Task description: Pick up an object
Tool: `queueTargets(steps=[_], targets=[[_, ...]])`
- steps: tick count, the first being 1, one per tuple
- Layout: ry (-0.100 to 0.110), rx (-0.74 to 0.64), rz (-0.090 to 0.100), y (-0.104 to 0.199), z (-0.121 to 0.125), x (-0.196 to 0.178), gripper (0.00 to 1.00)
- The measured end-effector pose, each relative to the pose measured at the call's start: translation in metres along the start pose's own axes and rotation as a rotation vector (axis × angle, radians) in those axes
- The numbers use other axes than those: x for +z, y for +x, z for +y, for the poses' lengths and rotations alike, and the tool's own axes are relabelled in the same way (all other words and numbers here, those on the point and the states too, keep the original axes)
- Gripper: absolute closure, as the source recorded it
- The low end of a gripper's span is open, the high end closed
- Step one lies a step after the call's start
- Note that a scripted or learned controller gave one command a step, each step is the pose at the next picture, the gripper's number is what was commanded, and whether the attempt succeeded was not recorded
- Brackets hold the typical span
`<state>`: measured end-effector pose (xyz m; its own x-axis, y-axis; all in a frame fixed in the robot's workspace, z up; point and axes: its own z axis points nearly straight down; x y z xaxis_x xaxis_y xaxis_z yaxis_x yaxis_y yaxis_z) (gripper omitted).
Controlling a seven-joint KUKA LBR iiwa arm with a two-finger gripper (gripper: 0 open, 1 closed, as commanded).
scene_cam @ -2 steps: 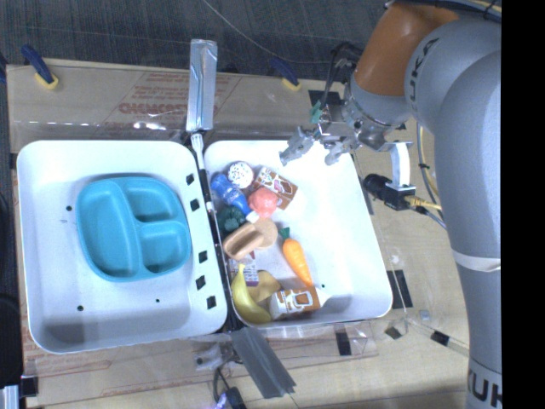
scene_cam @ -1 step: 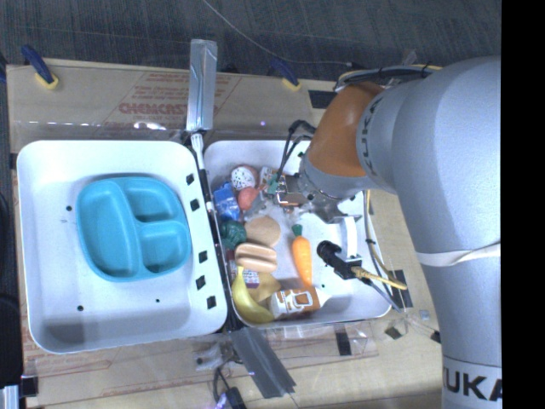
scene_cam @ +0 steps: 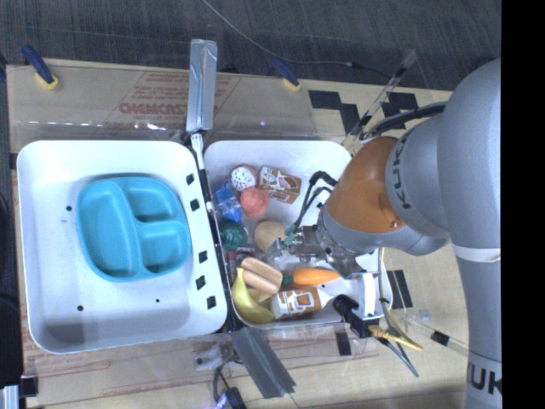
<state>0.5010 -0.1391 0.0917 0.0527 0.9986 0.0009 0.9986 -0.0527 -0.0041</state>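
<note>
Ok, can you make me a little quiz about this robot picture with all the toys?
1. True or false: the blue tray lies in the left bin.
2. Which lies right beside the banana? A) hot dog B) dotted white ball
3. Fill in: the carrot is coloured ____.

Key: 1 true; 2 A; 3 orange.

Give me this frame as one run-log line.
arm: over right bin | gripper: low among toys, beside carrot, grasp unconfirmed | left bin: blue tray | status: no object lifted
</note>
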Motion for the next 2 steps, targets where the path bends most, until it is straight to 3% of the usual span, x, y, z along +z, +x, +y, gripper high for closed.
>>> queueTargets(steps=[1, 2], targets=[[-0.005, 0.324, 0.000, -0.015, -0.005, 0.000, 0.00], [-0.013, -0.002, -0.016, 0.034, 0.032, -0.018, 0.00]])
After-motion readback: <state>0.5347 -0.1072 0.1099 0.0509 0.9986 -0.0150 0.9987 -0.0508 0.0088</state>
